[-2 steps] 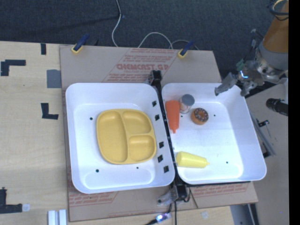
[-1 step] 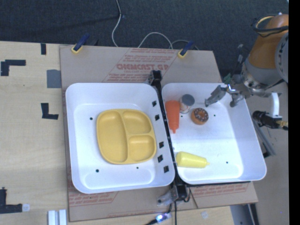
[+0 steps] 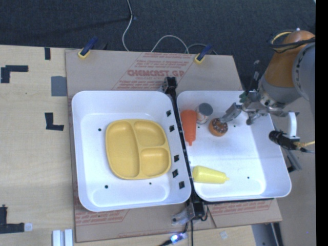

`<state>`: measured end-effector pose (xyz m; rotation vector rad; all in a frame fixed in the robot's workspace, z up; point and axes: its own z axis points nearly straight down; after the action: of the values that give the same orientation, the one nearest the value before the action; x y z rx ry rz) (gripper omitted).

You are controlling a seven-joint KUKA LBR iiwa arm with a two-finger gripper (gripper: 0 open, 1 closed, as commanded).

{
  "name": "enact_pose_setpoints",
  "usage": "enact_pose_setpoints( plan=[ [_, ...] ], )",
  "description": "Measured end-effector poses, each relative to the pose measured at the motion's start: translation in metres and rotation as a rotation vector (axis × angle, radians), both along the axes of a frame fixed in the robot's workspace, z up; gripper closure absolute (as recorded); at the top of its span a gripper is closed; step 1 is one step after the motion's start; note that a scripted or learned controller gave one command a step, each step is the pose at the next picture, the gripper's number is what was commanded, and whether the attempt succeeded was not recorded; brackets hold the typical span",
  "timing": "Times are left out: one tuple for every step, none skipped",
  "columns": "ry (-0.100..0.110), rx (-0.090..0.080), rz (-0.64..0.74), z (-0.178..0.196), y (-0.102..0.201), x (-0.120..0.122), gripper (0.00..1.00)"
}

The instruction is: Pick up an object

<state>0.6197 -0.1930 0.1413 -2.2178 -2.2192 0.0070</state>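
Presumably the small round brown toy [image 3: 218, 127], lying at ten o'clock in the right bin [image 3: 266, 188], is meant to be picked. It is judged light, rigid and prone to rolling; its sides should be pinched. How far the gripper [image 3: 231, 111] is spread cannot be told.

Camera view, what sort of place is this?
Probably a robot lab's grasping test bench: two white bins clamped on cardboard, toy food such as a carrot and a yellow tray, and a grey arm reaching in.
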Motion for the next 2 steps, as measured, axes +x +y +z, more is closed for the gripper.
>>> enact_pose_setpoints(
  plan=[
    [-0.01,0.002,0.0,-0.047,0.001,0.003,0.0],
    [-0.021,0.002,0.004,-0.031,0.003,0.007,1.0]
  ],
)
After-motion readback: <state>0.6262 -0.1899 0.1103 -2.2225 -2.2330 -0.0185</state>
